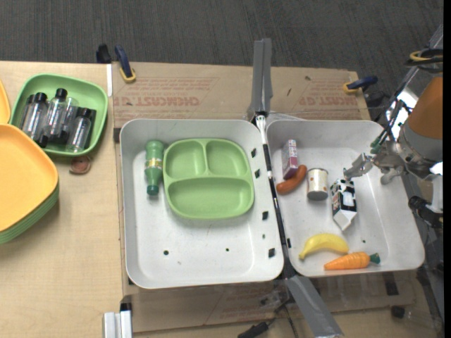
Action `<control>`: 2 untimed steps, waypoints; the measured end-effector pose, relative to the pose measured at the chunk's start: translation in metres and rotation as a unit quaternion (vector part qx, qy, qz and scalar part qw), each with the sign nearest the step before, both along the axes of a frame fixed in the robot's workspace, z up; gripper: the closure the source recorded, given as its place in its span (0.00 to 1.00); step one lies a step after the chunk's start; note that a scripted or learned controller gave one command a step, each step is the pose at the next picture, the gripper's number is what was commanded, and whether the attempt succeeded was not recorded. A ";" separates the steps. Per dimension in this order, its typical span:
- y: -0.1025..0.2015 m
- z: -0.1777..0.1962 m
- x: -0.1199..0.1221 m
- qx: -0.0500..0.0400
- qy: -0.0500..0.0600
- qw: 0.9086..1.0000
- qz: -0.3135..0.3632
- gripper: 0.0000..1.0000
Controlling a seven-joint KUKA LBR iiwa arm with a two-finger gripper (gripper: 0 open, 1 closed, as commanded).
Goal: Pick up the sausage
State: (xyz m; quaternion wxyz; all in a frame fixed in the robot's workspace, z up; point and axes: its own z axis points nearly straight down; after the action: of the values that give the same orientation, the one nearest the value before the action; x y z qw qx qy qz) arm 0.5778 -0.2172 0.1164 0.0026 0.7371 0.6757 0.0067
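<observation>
The sausage [292, 179], reddish-orange and short, lies at the left side of the right bin [394, 255], just below a pink carton [290, 158] and left of a silver can [318, 184]. My gripper [368, 172] hovers over the right part of that bin, well to the right of the sausage, above a small black-and-white carton [344, 203]. Its fingers stand spread and open, with nothing between them.
A banana [324, 244] and a carrot [350, 260] lie near the right bin's front edge. The left bin [204, 263] holds a green divided plate [208, 178] and a green bottle [153, 166]. Left of the bins sit a green tray of bottles [60, 115] and stacked yellow plates [21, 185].
</observation>
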 end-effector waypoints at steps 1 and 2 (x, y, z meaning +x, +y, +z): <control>0.094 -0.002 0.028 -0.003 0.006 0.999 0.034 0.00; 0.094 -0.002 0.028 -0.003 0.006 0.999 0.034 0.00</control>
State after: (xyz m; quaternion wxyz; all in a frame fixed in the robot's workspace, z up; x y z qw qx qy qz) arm 0.6054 -0.1232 0.1140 0.0004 0.7139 0.7003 -0.0002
